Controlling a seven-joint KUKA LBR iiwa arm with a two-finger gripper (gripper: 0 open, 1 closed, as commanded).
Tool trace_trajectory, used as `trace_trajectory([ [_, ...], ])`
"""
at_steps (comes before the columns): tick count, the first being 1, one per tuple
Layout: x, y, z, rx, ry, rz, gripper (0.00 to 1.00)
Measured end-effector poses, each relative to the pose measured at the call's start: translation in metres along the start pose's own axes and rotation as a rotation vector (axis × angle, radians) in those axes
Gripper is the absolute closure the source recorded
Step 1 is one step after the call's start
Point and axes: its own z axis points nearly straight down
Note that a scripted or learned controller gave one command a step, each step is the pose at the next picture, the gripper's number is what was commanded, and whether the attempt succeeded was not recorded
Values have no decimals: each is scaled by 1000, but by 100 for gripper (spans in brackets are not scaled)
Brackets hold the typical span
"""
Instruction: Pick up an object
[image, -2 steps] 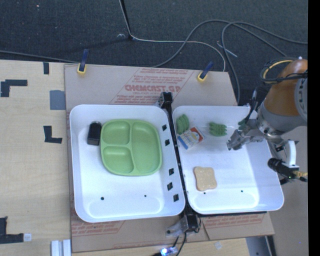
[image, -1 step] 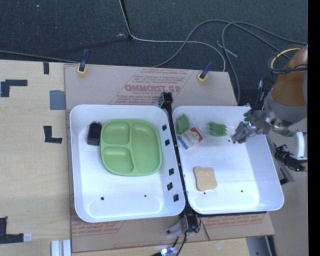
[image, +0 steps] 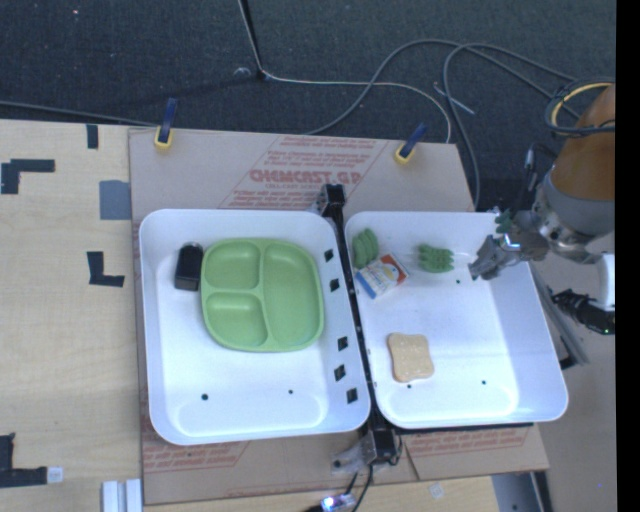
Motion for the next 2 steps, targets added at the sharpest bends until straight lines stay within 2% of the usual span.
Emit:
trace_trajectory([
  [1, 52, -3, -10, 2, 1, -3, 100],
  [2, 102, -18, -1, 4, 0, -2, 100],
])
